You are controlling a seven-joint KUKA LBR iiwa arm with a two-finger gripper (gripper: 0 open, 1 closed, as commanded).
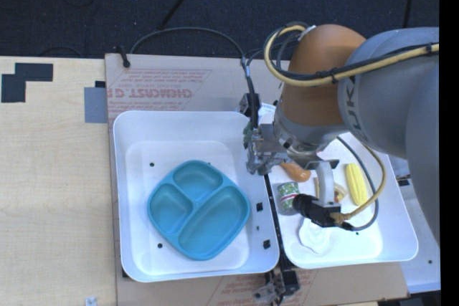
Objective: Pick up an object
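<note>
My gripper (257,158) hangs low over the seam between the two bins, at the left edge of the right bin (401,244). Just to its right lies an orange object (296,171). A small green and white can (287,196) lies a little below it. Further right, a yellow corn cob (355,183) stands roughly upright in the view. A crumpled white piece (316,237) rests near that bin's front. I see nothing between the gripper's tips.
The left bin (136,154) holds a blue divided plate (199,209), set at a slant. The bulky grey arm with its orange band (323,57) covers the back of the right bin. Cardboard lies beneath both bins.
</note>
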